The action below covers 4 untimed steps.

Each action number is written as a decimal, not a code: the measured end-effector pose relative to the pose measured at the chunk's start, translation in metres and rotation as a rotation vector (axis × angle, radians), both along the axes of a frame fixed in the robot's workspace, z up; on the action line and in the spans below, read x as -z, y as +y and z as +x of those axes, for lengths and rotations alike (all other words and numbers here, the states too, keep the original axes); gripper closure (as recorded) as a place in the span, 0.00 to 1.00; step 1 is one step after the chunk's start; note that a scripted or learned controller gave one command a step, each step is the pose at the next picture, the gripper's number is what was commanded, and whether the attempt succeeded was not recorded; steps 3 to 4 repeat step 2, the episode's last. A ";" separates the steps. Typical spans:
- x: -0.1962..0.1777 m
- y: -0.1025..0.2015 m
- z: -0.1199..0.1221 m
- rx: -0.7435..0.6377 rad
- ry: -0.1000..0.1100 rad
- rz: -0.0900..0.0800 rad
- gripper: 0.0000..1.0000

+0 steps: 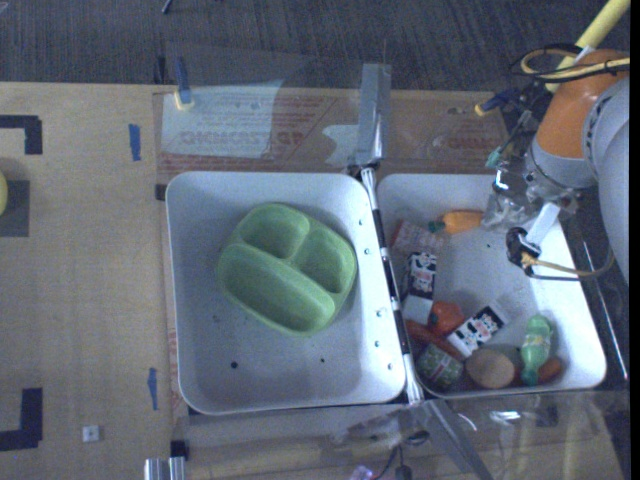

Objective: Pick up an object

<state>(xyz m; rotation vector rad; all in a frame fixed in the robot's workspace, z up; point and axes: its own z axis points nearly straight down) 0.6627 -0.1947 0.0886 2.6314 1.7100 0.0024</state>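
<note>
Fingers of the gripper (508,206) sit low over the far part of the right bin (590,368), but they blur into the wrist hardware and I cannot tell whether they are spread or pressed together; nothing shows between them. Just to their left lies an orange object (462,221), the nearest candidate. Farther off toward the camera are a black-and-white carton (422,274), a second carton (477,330), a brown round object (489,368) and a green bottle (537,340), packed close along the near wall. The green divided tray (287,265) rests well to the left, in the left bin (190,298).

From here, I judge the main risk is closing beside the orange object rather than around it, nudging it away. A loose cable (548,266) hanging below the fingers could also snag.
</note>
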 end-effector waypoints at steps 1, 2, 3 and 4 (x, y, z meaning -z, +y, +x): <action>-0.148 0.052 0.005 0.090 0.000 0.001 1.00; -0.133 0.076 -0.005 0.251 0.007 0.003 1.00; -0.133 0.076 -0.005 0.251 0.007 0.003 1.00; -0.133 0.076 -0.005 0.251 0.007 0.003 1.00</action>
